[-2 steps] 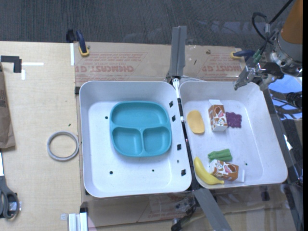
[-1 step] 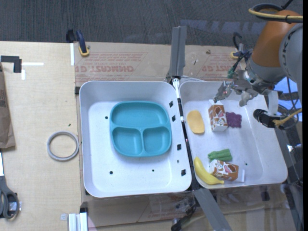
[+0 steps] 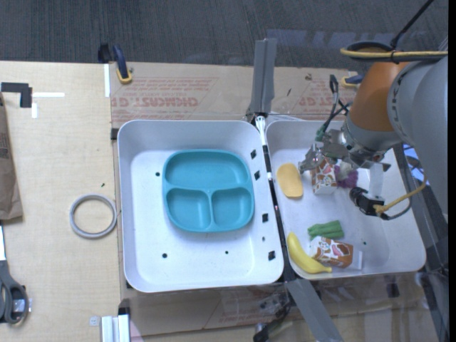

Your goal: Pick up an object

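A pale wooden bench top (image 3: 57, 162) fills the left of the frame, with a flattened brown cardboard sheet (image 3: 185, 95) printed in red across the upper middle. Dark grey carpeted floor (image 3: 178, 13) runs along the top. A grey tape ring (image 3: 93, 215) lies at left, a brown paper bag (image 3: 8, 162) at the edge.

Bright, even light across the bench, and it seems to come from overhead. The two white bins (image 3: 128, 212) glow almost blown out, with faint grey shading along their inner walls. The teal tray (image 3: 209, 190) casts barely any shadow. Toward twelve o'clock the dark floor falls dim and grainy. At three o'clock the arm (image 3: 410, 95) looms close and slightly soft, its grey shell catching a pale sheen. The overall picture is a touch low in resolution, and small items in the right bin read fuzzy.
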